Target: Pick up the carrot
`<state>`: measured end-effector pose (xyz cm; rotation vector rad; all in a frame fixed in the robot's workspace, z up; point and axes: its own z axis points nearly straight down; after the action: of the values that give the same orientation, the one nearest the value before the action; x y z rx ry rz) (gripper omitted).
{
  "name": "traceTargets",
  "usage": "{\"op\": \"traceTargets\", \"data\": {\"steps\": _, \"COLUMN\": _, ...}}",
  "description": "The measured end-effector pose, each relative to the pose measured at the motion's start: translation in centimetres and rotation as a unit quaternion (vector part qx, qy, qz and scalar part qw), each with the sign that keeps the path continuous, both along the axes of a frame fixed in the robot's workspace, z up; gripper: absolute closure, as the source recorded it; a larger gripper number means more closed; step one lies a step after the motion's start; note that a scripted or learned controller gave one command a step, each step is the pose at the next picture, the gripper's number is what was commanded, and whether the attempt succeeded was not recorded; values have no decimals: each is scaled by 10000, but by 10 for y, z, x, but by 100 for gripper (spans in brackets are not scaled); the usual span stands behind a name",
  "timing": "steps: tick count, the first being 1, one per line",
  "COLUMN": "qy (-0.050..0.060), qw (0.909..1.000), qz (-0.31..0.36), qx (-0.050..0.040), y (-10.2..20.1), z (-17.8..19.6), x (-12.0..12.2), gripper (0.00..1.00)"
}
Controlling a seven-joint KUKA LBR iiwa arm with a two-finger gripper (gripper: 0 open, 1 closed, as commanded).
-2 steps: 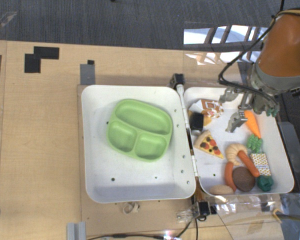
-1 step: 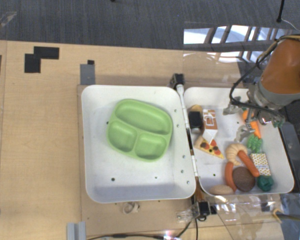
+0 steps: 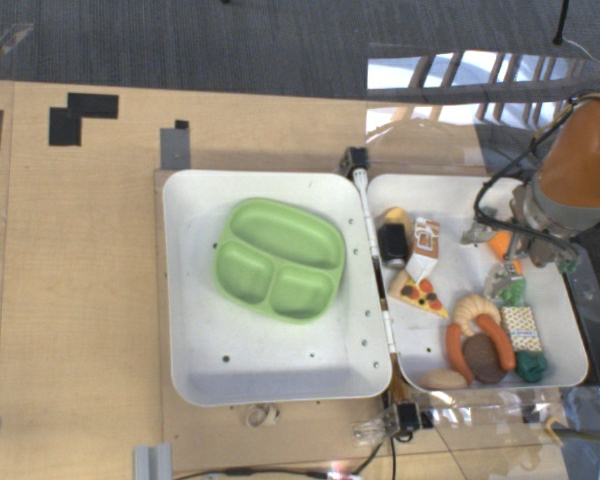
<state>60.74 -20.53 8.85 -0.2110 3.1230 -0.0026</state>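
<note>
On the left of the tabletop [image 3: 80, 298], a white bin [image 3: 195, 368] holds a green divided plate [image 3: 278, 258]; nothing there bears on the step. The right bin [image 3: 450, 193] is crowded with toy food: a pizza slice [image 3: 420, 294], a small carton [image 3: 426, 238], and a heap at the near end.

The carrot is taken to be the orange piece [image 3: 500, 242] at the bin's right side, directly under the arm's wrist, with a green scrap [image 3: 511, 291] just below it. The pincer [image 3: 508, 258] is lowered over that spot, but whether it is released or clenched cannot be told, since the wrist hides it.

For a sound grasp, the pincer should be centred across the carrot's narrow width and brought fully down before closing. The green scrap and the bin wall should be kept clear. The lift should be made straight up and slowly, so a weak hold is revealed early.
</note>
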Motion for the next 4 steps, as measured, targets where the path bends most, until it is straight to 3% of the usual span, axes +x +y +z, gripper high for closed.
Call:
{"op": "traceTargets", "data": {"steps": 1, "qy": -16, "qw": 9997, "qz": 223, "qx": -10, "y": 0, "z": 1, "x": -38, "gripper": 0}}
{"op": "traceTargets", "data": {"steps": 2, "qy": 91, "qw": 9994, "qz": 337, "qx": 9, "y": 0, "z": -1, "x": 52, "gripper": 0}}
{"op": "traceTargets", "data": {"steps": 3, "qy": -59, "qw": 9994, "qz": 338, "qx": -13, "y": 1, "z": 16, "x": 59, "gripper": 100}}
{"op": "traceTargets", "data": {"steps": 4, "qy": -56, "qw": 9994, "qz": 338, "qx": -11, "y": 1, "z": 16, "x": 59, "gripper": 0}}
